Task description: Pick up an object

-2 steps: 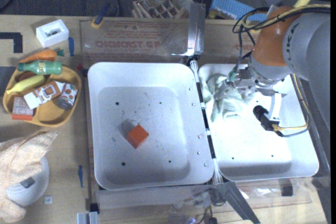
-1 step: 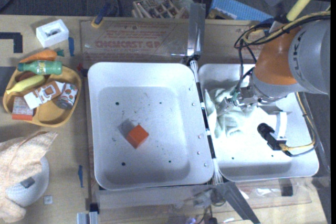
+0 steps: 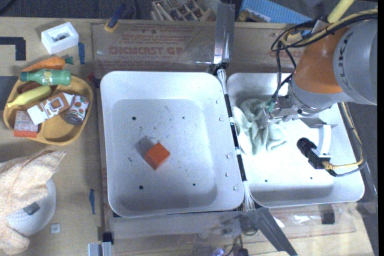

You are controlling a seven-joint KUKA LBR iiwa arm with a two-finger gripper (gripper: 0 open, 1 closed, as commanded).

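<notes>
A crumpled pale green cloth (image 3: 257,128) lies in the left half of the right bin (image 3: 336,186). My gripper (image 3: 278,112) hangs low over the cloth's upper right part, at or very near its surface; the wrist with the orange band (image 3: 318,72) hides its tip. An orange cube (image 3: 158,155) with a grey side sits alone near the middle of the left bin (image 3: 120,99), well away from the gripper.
A black cable end (image 3: 309,150) hangs over the right bin beside the cloth. A yellow bowl (image 3: 48,111) of toy food stands left of the bins, with a beige cloth (image 3: 27,183) below it. The bins' shared rim (image 3: 233,129) runs beside the green cloth.
</notes>
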